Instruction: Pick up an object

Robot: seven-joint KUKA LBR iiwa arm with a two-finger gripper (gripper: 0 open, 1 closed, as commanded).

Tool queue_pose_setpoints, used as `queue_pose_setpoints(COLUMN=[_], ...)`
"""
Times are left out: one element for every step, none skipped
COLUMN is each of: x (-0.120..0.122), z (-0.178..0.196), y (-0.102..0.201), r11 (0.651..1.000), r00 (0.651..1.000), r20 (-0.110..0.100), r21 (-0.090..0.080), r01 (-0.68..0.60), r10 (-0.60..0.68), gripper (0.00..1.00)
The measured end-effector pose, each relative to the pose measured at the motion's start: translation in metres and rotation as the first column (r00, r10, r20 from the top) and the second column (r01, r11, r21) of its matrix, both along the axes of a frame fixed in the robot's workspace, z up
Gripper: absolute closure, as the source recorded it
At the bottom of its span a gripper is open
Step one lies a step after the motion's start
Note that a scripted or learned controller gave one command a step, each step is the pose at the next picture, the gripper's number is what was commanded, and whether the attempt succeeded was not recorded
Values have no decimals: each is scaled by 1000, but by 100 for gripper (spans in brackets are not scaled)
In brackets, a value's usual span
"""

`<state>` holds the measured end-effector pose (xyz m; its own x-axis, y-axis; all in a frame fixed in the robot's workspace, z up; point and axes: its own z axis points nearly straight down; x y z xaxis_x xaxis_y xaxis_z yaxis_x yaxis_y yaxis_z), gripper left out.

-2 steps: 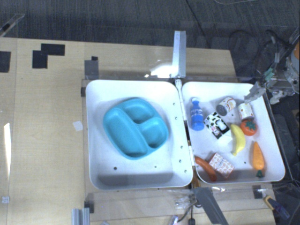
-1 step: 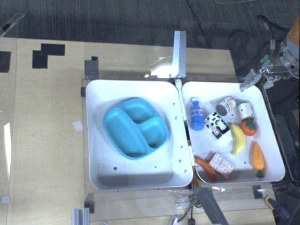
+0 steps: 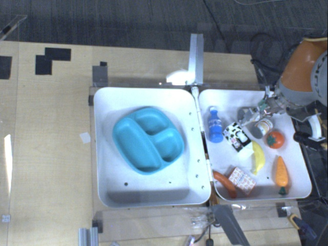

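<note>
- The hand (image 3: 254, 118) was seen low in the right bin (image 3: 302, 191), by a small can (image 3: 262, 127).
- The can lay just below-right of it.
- Finger state could not be told.

The arm (image 3: 307, 70) is cut off by the right edge, and the gripper (image 3: 252, 115) looks too blurred to read.

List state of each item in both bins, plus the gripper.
Blue tray: upright in left bin, compartments bare.
Bottle: lying down, right bin.
Cow-print box: tilted, beside the bottle.
Banana: lying flat.
Tomato: resting near the right wall.
Carrot: lying flat.
Checkered box: lying against the red sausage.
Gripper: low over a can; grasp unclear.
</note>
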<state>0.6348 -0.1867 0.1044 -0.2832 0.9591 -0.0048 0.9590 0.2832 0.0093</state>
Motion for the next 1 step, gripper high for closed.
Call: queue_pose_setpoints(x=[1], z=[12], y=[1], r11=[1000], r00=[1000], r20=[3], r21=[0], r01=[-3], r10=[3], gripper=[100])
